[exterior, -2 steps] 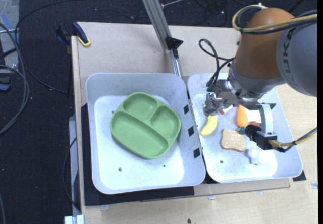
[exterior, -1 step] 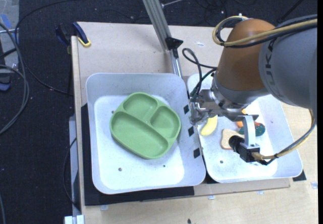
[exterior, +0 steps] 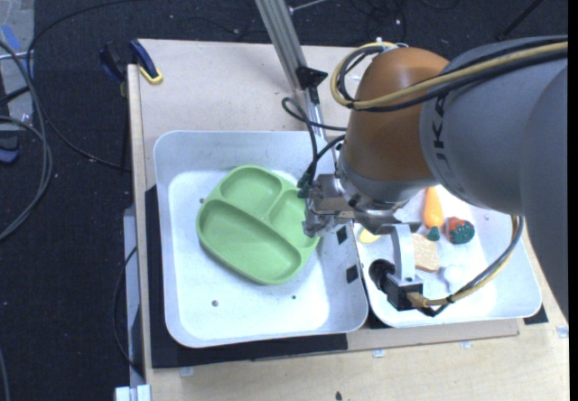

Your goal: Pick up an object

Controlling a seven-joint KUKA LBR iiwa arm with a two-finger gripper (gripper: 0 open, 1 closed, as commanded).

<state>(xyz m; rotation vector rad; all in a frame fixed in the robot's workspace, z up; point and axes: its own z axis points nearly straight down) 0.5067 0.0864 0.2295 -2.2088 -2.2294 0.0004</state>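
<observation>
Gripper (exterior: pixel 313 220) down at right rim of green divided plate (exterior: pixel 256 224) in left bin (exterior: pixel 181 300); finger opening and any grasp cannot be told; plate resting unlifted, pick apparently not done.

A pale green divided plate (exterior: pixel 256 224) is showing plainly against the white of the left bin (exterior: pixel 185 250). The right bin (exterior: pixel 506 295) is white too, holding an orange piece (exterior: pixel 433 206), a tan, speckled block (exterior: pixel 426 254) and a small red-and-green thing (exterior: pixel 461 231). The arm (exterior: pixel 506 133) is showing grey with a glossy orange-brown band (exterior: pixel 390 119). The tabletop (exterior: pixel 203 88) is looking light tan.
</observation>
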